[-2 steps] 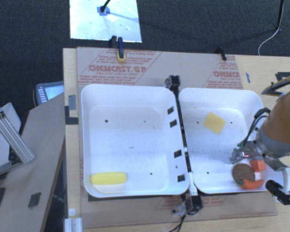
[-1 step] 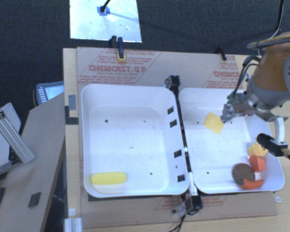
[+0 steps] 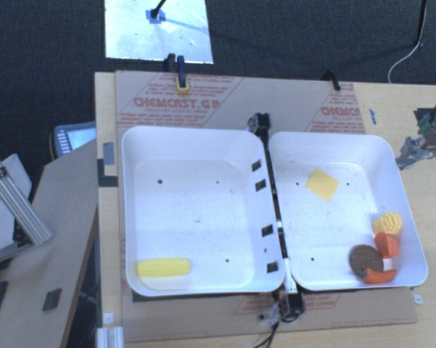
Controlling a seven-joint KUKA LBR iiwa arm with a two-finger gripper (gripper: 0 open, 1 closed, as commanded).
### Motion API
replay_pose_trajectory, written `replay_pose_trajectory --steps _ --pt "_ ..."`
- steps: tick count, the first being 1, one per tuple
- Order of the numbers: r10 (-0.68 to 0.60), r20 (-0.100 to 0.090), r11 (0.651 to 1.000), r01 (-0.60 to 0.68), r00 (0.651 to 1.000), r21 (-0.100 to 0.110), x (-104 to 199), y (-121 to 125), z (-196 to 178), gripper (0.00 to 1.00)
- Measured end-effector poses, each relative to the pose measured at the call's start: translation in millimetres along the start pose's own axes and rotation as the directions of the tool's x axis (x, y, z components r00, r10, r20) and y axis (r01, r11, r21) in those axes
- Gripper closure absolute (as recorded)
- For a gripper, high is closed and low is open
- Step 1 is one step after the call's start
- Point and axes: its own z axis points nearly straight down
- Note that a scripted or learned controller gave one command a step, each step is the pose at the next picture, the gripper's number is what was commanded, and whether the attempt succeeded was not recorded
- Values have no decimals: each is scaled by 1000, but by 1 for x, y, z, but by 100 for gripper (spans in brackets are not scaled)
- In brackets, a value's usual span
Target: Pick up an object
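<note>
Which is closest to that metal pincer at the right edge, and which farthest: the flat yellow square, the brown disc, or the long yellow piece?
Measured from the pincer in the camera view:
1. Flat yellow square, upper middle of the right bin, nearest.
2. Brown disc, the right bin's near right corner, somewhat farther.
3. Long yellow piece, the left bin's near left corner, clearly farthest.

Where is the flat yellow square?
In the camera view, the flat yellow square lies in the right bin, near its back wall, alone and well apart from the toy food cluster in the front right corner.
</note>
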Motion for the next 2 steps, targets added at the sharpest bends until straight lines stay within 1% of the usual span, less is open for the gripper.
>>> replay_pose_trajectory --steps 1,2 --pt "-3 -5 1000 3 1000 9 -15 -42 -28 100" --pt "-7 -4 1000 7 1000 6 -19 -63 -80 100"
